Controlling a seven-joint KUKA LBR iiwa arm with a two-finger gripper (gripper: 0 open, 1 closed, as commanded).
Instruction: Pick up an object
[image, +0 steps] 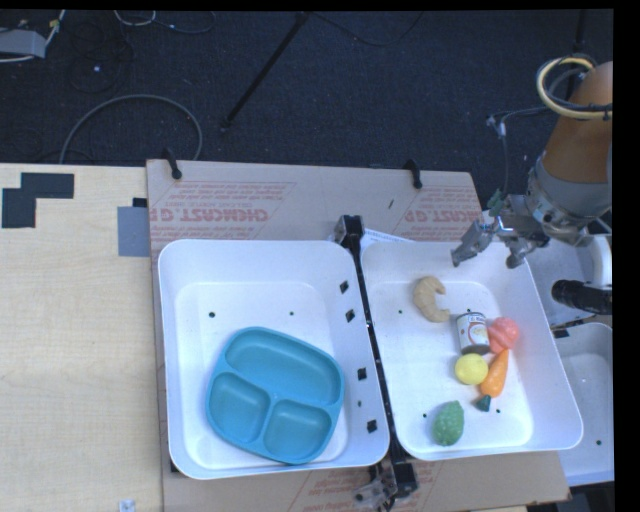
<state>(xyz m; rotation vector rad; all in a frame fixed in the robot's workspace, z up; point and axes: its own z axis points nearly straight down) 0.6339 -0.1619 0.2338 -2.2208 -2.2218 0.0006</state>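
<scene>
2 white bins (180, 300), cardboard base (250, 205), dark carpet (300, 90)

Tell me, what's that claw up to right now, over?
Claw open, holding nothing, over right bin's far corner. Croissant nearest, untouched. Nothing blocking.

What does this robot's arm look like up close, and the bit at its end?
The arm shows a broad orange band above a grey wrist section. A yellowish cable loops over its top, and thin wires trail beside it. At the end sits a grey metal gripper with two slim, dark-tipped jaws.
</scene>
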